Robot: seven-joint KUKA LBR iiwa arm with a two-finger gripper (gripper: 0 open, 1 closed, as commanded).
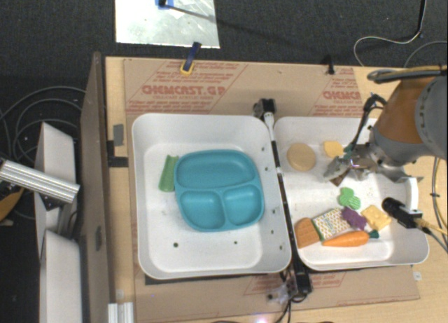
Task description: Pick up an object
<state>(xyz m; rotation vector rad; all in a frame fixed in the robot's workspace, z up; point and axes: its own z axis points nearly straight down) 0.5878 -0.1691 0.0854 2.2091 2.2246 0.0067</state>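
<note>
My gripper (342, 168) hangs low over the middle of the right bin (402, 255), reaching in from the right. A small yellow piece (332, 148) lies just behind it and a round tan disc (302, 156) to its left. In front of it sits a green leafy toy (348, 197). Further front lie a purple eggplant (354, 217), an orange carrot (345, 239), a yellow cheese wedge (376, 216), a patterned block (329, 223) and a brown bread slice (306, 232). Nothing shows in the gripper's grasp.
The left bin (150, 251) holds a blue divided plate (218, 189) with a green strip (167, 174) along its left side. A black ridge (278, 167) separates the two bins. The cardboard bench top (210, 87) runs behind them.
</note>
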